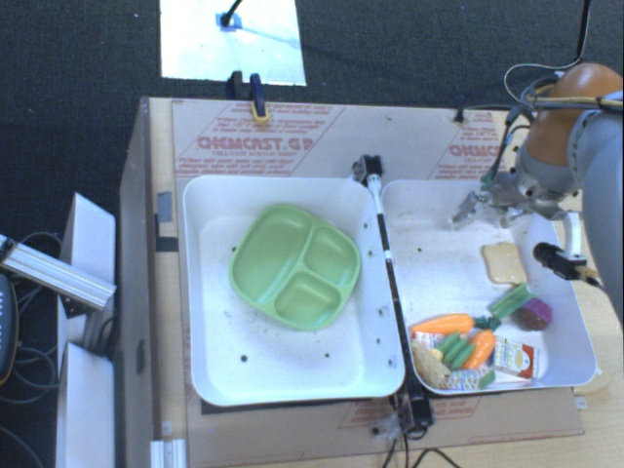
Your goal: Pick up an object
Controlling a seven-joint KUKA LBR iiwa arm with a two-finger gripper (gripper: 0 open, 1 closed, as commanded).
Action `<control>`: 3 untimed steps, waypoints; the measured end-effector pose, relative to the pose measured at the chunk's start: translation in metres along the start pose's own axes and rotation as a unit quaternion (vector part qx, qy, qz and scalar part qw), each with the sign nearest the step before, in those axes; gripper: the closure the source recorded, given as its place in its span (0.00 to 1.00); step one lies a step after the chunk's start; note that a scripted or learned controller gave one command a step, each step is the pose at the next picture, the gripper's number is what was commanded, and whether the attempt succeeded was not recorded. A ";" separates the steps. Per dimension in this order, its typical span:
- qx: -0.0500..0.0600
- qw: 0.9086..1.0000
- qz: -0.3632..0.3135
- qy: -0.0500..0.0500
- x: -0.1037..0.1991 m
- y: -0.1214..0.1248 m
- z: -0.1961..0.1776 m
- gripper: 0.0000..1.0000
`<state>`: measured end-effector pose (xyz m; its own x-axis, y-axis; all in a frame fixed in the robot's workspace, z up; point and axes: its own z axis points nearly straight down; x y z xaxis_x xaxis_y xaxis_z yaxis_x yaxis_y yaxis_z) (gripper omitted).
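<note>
a grey arm's gripper [468, 210] hovers at twelve o'clock in the right bin [429, 237], fingers spread wide and holding nothing, while toy food [466, 339] clusters at six o'clock, so it should descend squarely over one separate piece like the bread slice [503, 261].

Red print reading "CHEMCAST GP" [255, 144] stands on the brown protective sheet [322, 130] that covers the tabletop, just behind the left bin [195, 261]. Finer red lines above and below that name are too small to read. The same red print recurs on the sheet behind the right bin [429, 213], where "CHEMC" [475, 150] can be made out before the arm covers the remainder. A small packet [514, 359] in the right bin bears printing, too blurred to read.
</note>
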<state>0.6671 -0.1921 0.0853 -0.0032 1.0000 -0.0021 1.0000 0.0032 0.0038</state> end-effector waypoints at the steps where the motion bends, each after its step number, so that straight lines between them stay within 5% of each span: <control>1: 0.001 1.000 0.001 0.001 0.008 -0.118 0.000 0.00; 2: 0.001 1.000 0.001 0.001 0.017 -0.180 0.000 0.00; 3: -0.001 1.000 0.001 0.001 0.017 -0.179 -0.010 1.00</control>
<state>0.4880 -0.1761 0.0950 -0.0013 1.0000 -0.0009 1.0000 0.0013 0.0050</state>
